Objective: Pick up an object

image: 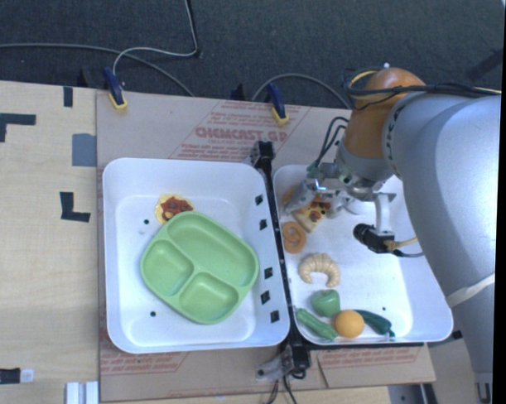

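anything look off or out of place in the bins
Nothing is spilled or damaged. One small oddity: the green divided plate in the left bin sits askew to the walls, with a small pizza toy at its upper edge.

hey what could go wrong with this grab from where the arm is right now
1. The gripper is low over the pizza slice at the right bin's upper left corner, near the wall; the fingers might hit the wall.
2. The small pretzel lies just below the slice, so a closing or sliding move could nudge it or catch it as well.
3. The slice looks flat, so the fingers may slip over it.
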Controlling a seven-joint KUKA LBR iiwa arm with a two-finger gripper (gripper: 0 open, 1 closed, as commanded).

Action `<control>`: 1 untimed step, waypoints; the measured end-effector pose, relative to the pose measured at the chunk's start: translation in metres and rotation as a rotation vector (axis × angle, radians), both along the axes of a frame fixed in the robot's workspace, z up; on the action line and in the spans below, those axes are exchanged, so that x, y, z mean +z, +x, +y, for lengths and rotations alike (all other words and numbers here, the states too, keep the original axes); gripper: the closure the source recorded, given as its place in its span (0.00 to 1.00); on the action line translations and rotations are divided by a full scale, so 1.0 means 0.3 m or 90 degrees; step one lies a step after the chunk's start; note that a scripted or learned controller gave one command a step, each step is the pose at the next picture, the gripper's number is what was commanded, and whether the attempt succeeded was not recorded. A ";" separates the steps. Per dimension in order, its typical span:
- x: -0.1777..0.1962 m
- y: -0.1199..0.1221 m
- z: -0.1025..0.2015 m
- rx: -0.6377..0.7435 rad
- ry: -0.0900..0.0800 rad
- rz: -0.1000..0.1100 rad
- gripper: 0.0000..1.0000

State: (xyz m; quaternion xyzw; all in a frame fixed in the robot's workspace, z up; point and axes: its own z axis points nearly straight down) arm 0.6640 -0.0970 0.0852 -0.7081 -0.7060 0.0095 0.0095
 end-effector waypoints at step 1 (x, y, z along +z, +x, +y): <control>0.000 0.000 -0.001 0.000 0.001 0.000 0.00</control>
